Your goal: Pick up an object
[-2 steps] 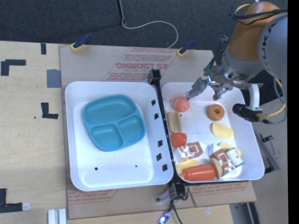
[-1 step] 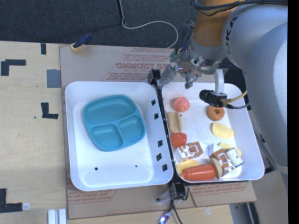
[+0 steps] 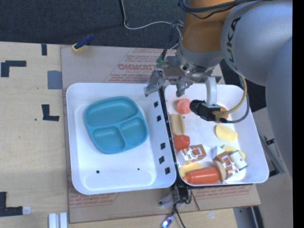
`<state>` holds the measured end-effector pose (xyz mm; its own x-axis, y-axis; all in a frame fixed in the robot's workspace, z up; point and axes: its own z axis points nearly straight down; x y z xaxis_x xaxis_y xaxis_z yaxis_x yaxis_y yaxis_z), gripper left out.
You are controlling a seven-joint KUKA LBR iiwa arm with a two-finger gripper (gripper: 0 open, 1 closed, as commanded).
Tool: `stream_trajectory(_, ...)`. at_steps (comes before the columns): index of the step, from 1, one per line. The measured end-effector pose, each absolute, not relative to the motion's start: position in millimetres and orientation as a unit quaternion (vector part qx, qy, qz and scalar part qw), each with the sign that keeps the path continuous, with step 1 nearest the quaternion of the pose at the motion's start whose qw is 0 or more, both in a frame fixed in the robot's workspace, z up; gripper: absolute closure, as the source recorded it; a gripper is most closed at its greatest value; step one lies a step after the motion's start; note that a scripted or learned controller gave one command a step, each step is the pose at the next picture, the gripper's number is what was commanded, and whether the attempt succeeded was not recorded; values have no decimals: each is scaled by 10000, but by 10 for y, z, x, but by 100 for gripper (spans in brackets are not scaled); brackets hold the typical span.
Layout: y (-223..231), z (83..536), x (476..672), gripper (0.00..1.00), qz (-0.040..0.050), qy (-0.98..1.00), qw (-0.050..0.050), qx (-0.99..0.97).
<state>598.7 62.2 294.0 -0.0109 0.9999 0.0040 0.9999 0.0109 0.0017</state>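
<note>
Camera view from above: the end effector hangs over the top end of the divider where the two bins meet, a bit above middle of the frame. Its fingers look spread apart with nothing between them, so no grab as far as I can see.

Closest thing to it is a pink-orange ball, just below and to the right, in the right bin. Going down that bin's left side you get a tan roll, then a red block, and a red sausage at the bottom edge. A yellow lemon slice sits further right, with two white-and-orange patterned pieces below it.

Over in the left bin it's just a blue divided plate, lying flat, well apart from the end effector. Both bins sit on a cardboard sheet on the wooden worktop.
</note>
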Motion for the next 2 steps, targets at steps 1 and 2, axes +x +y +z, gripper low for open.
stream_trajectory(1,1332,4776,5218,0,-83,-7113,-26,-7029)
stream_trajectory(2,1287,4772,5242,100,9,-7079,-5,-7063)
